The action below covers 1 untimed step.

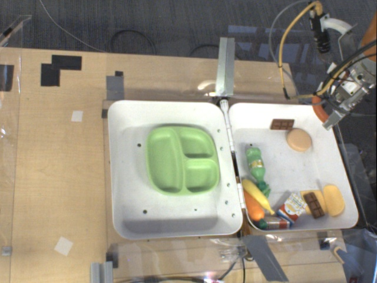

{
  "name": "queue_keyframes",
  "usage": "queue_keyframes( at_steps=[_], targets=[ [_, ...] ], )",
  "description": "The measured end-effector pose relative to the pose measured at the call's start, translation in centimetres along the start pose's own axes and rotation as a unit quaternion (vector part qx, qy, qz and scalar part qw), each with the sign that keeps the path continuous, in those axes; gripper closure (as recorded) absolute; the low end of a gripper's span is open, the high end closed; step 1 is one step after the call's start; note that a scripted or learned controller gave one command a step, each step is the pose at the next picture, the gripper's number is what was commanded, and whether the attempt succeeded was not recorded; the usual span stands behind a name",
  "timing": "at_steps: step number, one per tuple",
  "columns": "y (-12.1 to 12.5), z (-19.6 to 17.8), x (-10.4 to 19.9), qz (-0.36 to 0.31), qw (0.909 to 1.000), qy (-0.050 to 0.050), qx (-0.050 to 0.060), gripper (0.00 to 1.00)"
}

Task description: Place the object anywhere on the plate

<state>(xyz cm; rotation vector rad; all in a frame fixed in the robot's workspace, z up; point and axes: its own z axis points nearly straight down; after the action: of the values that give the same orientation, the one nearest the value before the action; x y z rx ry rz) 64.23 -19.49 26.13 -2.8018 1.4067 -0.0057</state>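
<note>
You have two shallow white bins: the left bin [123, 158] bears the green plate [181, 160], a smooth moulded tray of three compartments, with nothing on it. The right bin [330, 158] holds the candidates. The gripper [334, 115] hangs over that bin's upper right rim; how far it is open can't be made out, and nothing shows in its grasp. So picking hasn't begun; next, drop onto one item. Nearest are the round tan bun [299, 140] and the flat chocolate bar [281, 124].
</note>
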Motion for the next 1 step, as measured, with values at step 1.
queue_keyframes(
  at_steps=[1],
  targets=[
    [-4.24,8.89,-1.12,0.128,0.9918,-0.001,-0.001,1.0]
  ],
)
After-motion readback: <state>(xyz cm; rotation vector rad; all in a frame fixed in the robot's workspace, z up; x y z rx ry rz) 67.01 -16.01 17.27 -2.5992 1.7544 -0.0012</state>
